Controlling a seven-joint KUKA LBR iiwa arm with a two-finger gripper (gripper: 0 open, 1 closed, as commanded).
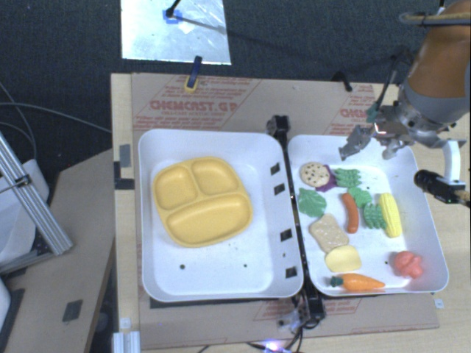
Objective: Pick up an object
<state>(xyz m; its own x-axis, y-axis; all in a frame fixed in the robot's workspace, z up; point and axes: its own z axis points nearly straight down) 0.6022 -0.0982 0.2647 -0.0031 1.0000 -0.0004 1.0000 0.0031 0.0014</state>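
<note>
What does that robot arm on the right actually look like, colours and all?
The arm is a thick, rounded body with a broad orange band above a grey wrist section. At its end sits a grey metal tool with two slim fingers and a small reddish spot at its base. A thin dark cable runs down beside the arm.

The bench (pixel 243 98), topped with printed brown board, carries two shallow white bins side by side: the right bin (pixel 430 230) sits directly under the gripper (pixel 370 144), the left bin (pixel 151 271) well away on its far side, their rims touching at a black hinge
</note>
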